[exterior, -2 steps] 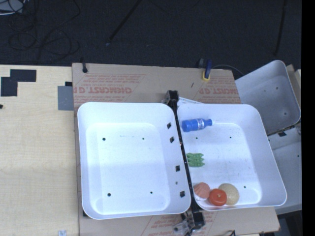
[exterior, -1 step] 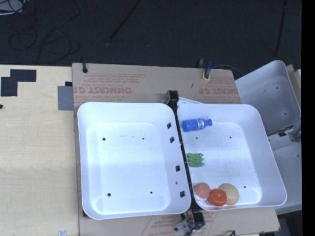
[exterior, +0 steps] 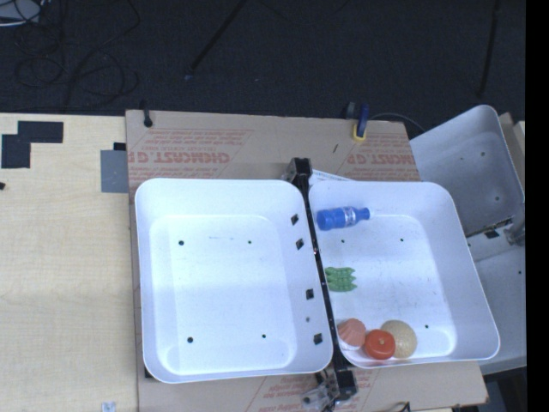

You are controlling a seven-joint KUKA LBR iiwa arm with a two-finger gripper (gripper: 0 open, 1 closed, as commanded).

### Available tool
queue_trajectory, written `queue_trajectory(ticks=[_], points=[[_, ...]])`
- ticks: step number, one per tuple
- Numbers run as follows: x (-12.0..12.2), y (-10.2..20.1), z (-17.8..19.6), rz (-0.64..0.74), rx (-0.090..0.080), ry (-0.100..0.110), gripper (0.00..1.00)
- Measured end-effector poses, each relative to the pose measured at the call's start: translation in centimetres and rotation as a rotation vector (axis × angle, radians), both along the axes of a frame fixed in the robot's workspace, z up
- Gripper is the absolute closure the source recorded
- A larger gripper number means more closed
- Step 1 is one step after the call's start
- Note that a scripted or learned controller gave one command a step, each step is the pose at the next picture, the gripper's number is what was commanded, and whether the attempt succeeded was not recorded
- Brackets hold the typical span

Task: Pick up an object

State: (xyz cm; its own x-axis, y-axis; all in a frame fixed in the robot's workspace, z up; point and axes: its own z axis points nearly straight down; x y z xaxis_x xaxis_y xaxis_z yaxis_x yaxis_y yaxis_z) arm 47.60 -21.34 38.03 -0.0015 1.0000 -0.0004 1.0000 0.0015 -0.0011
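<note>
Two shallow white bins sit side by side on a brown cardboard sheet (exterior: 223,148), which lies on a pale wooden bench (exterior: 60,256).

The left bin (exterior: 140,230) has a bare white floor marked by a few small dark dots. All the loose objects are in the right bin (exterior: 467,260).

- **Blue bottle:** A blue bottle (exterior: 343,218) lies on its side at about 11 o'clock, close to the far rim, with its pale cap towards 3 o'clock.
- **Green object:** A small green object (exterior: 340,279) rests at 9 o'clock, just beside the dark seam where the bins meet. Its shape is too blurred to name.
- **Round pieces:** Three round pieces cluster against the near rim at 7 o'clock. They are a pink one (exterior: 351,331), a red one (exterior: 379,344) and a tan one (exterior: 399,337). The red one overlaps its two neighbours and hides part of each.

The middle of the right bin and its side from 1 to 5 o'clock are open floor.

A tilted grey metal panel (exterior: 467,157) stands beyond the right bin at 2 o'clock and is cut off by the frame. Something small and dark at the near end of the seam is also cut off.
</note>
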Motion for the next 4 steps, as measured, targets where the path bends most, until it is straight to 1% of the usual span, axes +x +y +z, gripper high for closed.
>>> queue_trajectory(ticks=[2,3,4], points=[[0.0,0.0,0.9,0.001,0.000,0.000,1.00],[0.0,0.0,-2.7,-0.002,0.002,0.003,1.00],[0.0,-0.1,2.2,0.000,-0.001,-0.004,1.00]])
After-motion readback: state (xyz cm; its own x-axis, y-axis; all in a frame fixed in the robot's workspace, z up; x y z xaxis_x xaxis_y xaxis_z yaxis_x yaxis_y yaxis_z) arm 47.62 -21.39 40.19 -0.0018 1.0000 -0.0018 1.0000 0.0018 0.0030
